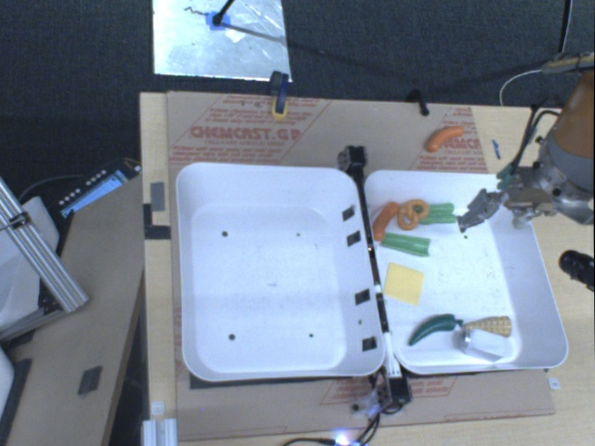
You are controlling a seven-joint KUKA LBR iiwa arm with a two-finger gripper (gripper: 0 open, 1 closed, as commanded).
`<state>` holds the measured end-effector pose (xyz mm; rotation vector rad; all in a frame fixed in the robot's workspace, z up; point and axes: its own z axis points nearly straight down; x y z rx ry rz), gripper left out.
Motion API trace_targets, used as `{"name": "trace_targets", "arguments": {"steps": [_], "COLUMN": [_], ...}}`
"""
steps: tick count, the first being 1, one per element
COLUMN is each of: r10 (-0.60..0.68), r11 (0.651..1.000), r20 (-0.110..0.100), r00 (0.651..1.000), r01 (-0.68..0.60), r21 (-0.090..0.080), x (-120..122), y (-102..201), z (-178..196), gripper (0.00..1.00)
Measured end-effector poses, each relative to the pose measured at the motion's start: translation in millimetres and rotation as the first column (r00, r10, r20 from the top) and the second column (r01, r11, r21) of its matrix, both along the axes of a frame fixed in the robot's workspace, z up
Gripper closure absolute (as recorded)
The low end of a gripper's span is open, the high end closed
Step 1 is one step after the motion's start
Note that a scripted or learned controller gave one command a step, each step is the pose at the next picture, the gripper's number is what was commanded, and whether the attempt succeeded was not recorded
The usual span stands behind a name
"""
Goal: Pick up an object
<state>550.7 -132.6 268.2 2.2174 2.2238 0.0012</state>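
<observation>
Right bin: the shallow white plastic bin [539, 277] is carrying all the loose toy pieces; the matching left bin [270, 268] is lying beside it across the black divider.
Nearest target: a green stick-shaped plastic toy vegetable [440, 214] is lying near the right bin's far edge, touching an orange ring-shaped toy [410, 214] and an orange carrot-like piece [385, 219].
Other pieces: a second green bean-shaped piece [406, 244] is sitting just beside them, a flat yellow square like a cheese slice [404, 283] is lying toward the middle by the divider edge, and a dark green curved pepper [433, 328], a tan ridged cone [489, 326] and a small white lump [483, 345] are resting near the bin's front edge.
Handling: the green stick is looking light, rigid and smooth, so probably slippery; gripping across its narrow middle seems safest. The flat square would likely be awkward to pinch.
Gripper: the grey two-finger gripper [472, 217] is hovering over the far part of the right bin, just beside the green stick's end; whether it is spread or pressed together I cannot tell.
Arm pose: the arm [567, 156] is reaching in from the right, wrist slanting down toward the bin.
</observation>
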Motion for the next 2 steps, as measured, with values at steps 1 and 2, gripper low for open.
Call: {"name": "trace_targets", "arguments": {"steps": [1,2], "r10": [0.003,0.004], "r11": [1.000,1.000], "r20": [0.004,0.021], "r00": [1.000,1.000], "r01": [-0.003,-0.004], "r21": [0.000,-0.004], "x": [1,14], "y": [0,9], "z": [11,183], "gripper": [1.00,1.00]}}
